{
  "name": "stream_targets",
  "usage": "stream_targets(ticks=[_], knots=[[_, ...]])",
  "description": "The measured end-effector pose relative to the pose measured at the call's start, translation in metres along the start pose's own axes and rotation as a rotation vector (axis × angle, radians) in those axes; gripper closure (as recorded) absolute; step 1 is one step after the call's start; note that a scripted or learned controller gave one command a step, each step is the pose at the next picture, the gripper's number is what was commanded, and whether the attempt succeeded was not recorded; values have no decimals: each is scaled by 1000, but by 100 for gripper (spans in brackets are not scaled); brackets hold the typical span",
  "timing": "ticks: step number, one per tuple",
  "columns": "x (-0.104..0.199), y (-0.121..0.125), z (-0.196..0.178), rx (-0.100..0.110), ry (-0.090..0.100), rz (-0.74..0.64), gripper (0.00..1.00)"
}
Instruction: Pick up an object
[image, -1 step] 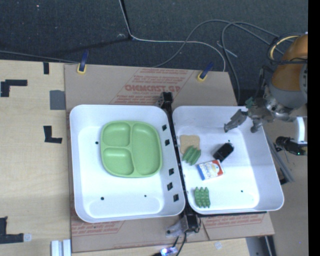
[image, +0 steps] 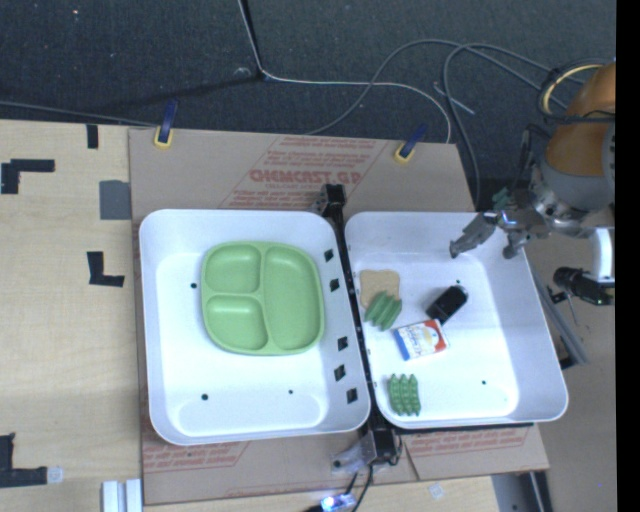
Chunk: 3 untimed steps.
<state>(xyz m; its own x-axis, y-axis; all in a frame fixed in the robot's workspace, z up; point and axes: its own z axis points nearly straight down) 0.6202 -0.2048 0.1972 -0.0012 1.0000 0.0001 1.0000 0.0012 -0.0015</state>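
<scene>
My gripper (image: 487, 246) hangs over the back right corner of the right bin (image: 537, 352), its two fingers spread apart with nothing between them. Nearest to it, lower left, lies a small black object (image: 446, 303). A white carton with blue and red print (image: 420, 340) rests just in front of that. By the bin's left wall lie a tan flat piece (image: 378, 283) and a green pod-like thing (image: 383, 311) touching it. A green ridged block (image: 404, 394) sits near the front edge.
The left bin (image: 160, 330) holds a light green divided plate (image: 263, 298). Both bins stand on a cardboard sheet (image: 300, 170) held by two clamps at the back. Loose cables (image: 420, 70) run across the dark floor behind.
</scene>
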Motion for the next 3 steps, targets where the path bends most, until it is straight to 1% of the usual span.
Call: stream_targets(ticks=[1, 2, 3], knots=[[8, 6, 55, 2, -1, -1, 0], [9, 5, 109, 3, -1, -1, 0], [10, 6, 96, 0, -2, -2, 100]])
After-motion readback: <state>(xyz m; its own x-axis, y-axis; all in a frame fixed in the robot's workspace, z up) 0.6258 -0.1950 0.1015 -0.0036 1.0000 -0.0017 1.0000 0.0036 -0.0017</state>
